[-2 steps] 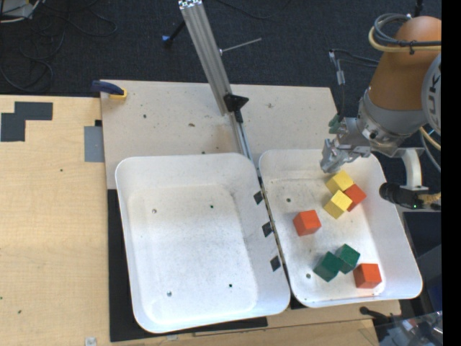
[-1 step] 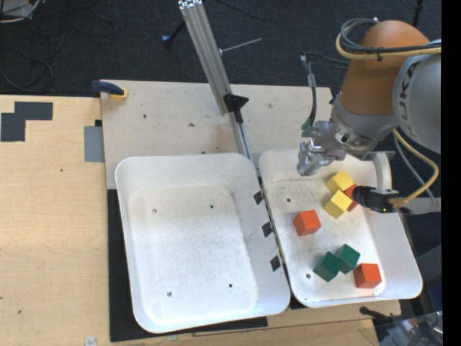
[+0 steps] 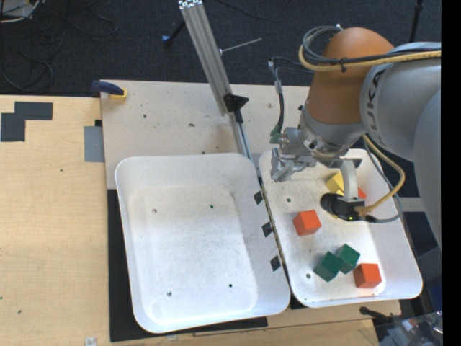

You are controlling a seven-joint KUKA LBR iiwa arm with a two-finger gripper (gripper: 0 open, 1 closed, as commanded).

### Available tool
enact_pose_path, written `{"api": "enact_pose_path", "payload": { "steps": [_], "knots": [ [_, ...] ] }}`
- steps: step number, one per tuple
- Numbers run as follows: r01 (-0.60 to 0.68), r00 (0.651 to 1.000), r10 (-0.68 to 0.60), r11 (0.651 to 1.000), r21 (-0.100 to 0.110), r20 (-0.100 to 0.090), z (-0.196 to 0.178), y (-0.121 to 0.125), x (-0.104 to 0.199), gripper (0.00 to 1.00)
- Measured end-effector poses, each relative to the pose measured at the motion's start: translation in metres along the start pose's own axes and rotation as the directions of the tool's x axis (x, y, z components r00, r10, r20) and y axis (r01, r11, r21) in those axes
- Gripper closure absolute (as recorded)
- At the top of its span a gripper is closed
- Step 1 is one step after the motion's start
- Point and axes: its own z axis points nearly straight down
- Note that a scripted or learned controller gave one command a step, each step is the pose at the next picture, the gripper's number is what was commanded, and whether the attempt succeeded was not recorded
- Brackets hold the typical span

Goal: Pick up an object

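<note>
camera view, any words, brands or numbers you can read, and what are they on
"KUKA": dark letters running down the grey arm housing, cut partly by its curve, so only roughly legible.
The blocks, both bins and the bench carry no readable text.

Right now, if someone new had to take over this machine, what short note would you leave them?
Gripper: above the far end of the right white bin; nothing visible between its fingers.
Things in that bin: orange cube mid-bin, two touching dark green blocks, second orange cube near the front, yellow block partly hidden behind the arm.
Done: nothing picked up.
Left: grasp and lift one object.
</note>
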Motion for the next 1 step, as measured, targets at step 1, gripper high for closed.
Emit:
{"api": "enact_pose_path", "payload": {
  "steps": [1],
  "knots": [
    [0.001, 1.0, -0.001, 1.0, -0.002, 0.0, -0.0059, -0.0064, 0.052, 1.0]
  ]
}}
